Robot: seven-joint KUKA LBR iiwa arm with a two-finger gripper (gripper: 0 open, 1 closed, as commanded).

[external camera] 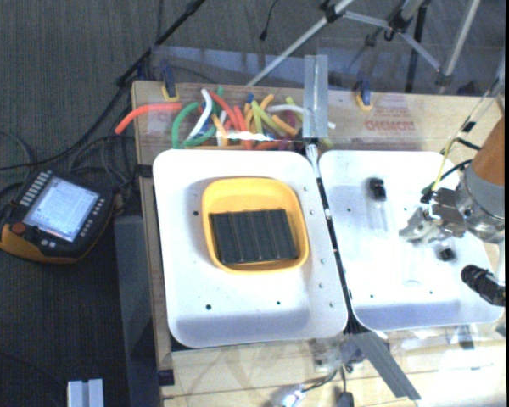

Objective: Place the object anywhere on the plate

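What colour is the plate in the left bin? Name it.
Yellow-orange rim, dark ribbed centre: the plate, clearest in the camera view.

Coloured cables (229,119) piled behind bins; teach pendant (55,214) on floor, far left.

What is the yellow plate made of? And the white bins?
The plate looks like smooth plastic: even yellow colour, rounded moulded rim, slight sheen. The dark ribbed slab in it could be rubber or plastic; hard to tell. The bins look like thin moulded white plastic, with soft rounded corners and a glossy surface.
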